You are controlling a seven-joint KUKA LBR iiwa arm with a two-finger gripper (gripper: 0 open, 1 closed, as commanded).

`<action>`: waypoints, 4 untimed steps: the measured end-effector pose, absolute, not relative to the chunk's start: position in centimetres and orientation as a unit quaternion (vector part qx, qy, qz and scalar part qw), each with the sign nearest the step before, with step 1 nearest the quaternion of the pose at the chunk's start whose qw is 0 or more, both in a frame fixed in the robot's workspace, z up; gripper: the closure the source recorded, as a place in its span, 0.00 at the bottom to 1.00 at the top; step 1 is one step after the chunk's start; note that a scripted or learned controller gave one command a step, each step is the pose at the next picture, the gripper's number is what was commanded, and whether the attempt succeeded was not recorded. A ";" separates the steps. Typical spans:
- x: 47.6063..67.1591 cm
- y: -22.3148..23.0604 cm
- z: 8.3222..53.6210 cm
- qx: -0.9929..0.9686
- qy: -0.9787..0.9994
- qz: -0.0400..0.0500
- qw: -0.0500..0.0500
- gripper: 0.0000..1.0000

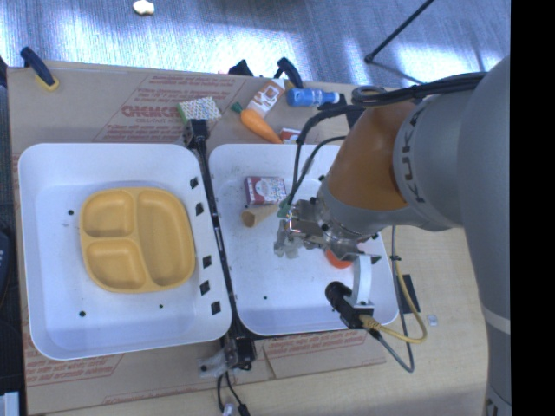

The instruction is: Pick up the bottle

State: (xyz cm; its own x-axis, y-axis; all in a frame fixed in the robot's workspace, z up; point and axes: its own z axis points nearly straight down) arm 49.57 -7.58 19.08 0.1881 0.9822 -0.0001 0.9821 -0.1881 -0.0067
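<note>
Worktop (130, 115) was brown cardboard w/ two white bins clamped side by side; grey carpet beyond; yellow divided plate (137, 237) sat in left bin (35, 258); my claw (290, 232) hung low in right bin (260, 306), near a small red box (264, 189); couldn't tell its opening or any hold; bottle (310, 98) lay outside, behind right bin, beside a carrot (258, 125).

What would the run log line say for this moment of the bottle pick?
phase: reaching | gripper: low in right bin | bottle: lying on bench beyond bins, untouched | left bin: yellow tray
</note>
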 end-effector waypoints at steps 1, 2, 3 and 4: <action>47.6 -10.4 17.5 -0.773 -0.634 0.002 0.002 1.00; 47.5 -9.9 15.4 -0.773 -0.634 0.002 0.003 1.00; 47.6 -9.4 17.1 -0.742 -0.670 0.000 0.001 1.00; 47.7 -9.3 17.3 -0.716 -0.698 0.000 0.000 1.00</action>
State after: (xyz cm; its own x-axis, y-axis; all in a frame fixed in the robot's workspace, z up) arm 47.65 -9.29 17.34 0.0267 0.9996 -0.0002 0.9996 -0.0267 -0.0007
